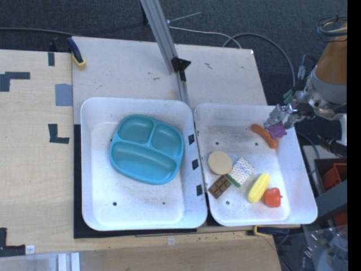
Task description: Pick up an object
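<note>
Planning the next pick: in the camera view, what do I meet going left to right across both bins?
Blue divided plate → chocolate bar → round cracker → checkered wafer → yellow corn → red tomato. Above them, the orange carrot and purple piece lie by the gripper, overlapping, so unranked.

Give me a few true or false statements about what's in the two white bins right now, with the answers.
1. The blue divided plastic plate lies in the left white bin. True.
2. The yellow toy corn cob touches the plate. False: it lies in the right white bin, beside the red toy tomato.
3. The round tan cracker sits above the brown chocolate bar. True.
4. The orange toy carrot is in the left bin. False: right bin, near the tool.
</note>
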You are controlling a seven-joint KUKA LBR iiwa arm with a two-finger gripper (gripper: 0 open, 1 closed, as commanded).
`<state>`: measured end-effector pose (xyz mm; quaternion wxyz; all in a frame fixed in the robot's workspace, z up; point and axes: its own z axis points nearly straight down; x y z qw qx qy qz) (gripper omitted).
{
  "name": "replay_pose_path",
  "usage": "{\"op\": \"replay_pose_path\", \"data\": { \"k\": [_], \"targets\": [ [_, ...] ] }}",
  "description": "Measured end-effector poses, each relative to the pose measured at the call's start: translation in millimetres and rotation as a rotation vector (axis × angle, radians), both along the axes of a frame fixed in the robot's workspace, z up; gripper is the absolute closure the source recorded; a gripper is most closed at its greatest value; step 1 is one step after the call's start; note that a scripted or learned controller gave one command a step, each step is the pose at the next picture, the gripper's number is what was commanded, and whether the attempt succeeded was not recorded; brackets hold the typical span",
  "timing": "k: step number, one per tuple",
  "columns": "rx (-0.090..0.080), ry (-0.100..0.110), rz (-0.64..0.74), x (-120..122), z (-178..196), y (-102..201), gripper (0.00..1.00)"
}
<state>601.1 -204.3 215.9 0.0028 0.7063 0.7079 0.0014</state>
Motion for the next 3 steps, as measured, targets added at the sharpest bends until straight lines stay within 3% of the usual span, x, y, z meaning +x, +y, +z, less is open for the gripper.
{"op": "replay_pose_path", "data": {
  "k": [1, 3],
  "targets": [
    [0.001, 0.003, 0.0, 1, 37, 1, 1.0],
    [0.003, 0.009, 0.003, -29, 16, 111, 1.0]
  ]
}}
